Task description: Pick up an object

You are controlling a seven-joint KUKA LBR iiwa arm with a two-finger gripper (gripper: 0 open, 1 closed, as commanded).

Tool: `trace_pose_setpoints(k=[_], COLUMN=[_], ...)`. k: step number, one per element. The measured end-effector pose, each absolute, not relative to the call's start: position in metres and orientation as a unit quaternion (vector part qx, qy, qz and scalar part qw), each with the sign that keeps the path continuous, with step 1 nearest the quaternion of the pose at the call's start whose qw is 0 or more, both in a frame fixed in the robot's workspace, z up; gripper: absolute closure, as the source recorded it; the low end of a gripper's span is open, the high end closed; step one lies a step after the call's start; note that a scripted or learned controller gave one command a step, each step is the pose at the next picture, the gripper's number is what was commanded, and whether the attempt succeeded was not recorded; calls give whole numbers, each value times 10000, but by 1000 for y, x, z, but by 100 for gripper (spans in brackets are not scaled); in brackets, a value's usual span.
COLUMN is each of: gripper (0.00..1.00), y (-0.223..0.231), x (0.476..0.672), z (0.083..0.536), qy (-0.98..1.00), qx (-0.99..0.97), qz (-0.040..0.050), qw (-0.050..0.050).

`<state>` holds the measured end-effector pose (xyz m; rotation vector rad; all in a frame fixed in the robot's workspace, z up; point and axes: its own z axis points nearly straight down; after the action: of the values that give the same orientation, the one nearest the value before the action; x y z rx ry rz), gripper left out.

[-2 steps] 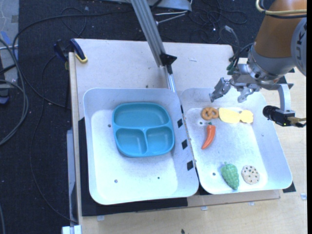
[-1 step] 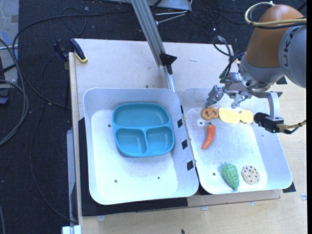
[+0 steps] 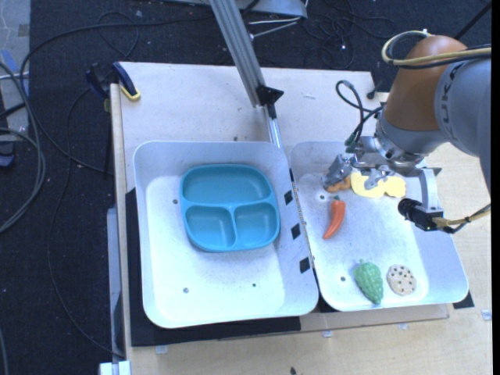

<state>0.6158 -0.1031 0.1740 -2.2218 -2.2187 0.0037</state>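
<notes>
Left bin (image 3: pixel 156 233): white, shallow, holding a blue three-compartment tray (image 3: pixel 230 207) lying flat, set toward the bin's upper middle. Clamp with yellow tip (image 3: pixel 125 84) at bench's far left corner. Grey metal pole (image 3: pixel 238 41) slanting from top centre down to the junction between bins.

Right bin (image 3: pixel 437 268): orange-red pepper-like item (image 3: pixel 334 219) lying near the left wall, slightly tilted. Green bumpy item (image 3: pixel 369 280) near the front edge, with a speckled round cookie (image 3: pixel 401 280) just beside it on the right. Yellow item (image 3: pixel 376 184) toward the bin's far side, partly covered by the claw; small orange-brown piece (image 3: pixel 338 184) just to its left, shape unclear.

Gripper (image 3: pixel 361 170): lowered over the yellow item, apparently touching or just above it. Finger spread not discernible; grasp not confirmed. Arm (image 3: pixel 437 100) grey with orange band, entering from the right
</notes>
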Motion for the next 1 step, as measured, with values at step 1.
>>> trace_pose_setpoints(k=[1], gripper=[0], y=[-104], x=[609], z=[114], qy=[-7068], qx=[-7074], qz=[9], qw=[7])
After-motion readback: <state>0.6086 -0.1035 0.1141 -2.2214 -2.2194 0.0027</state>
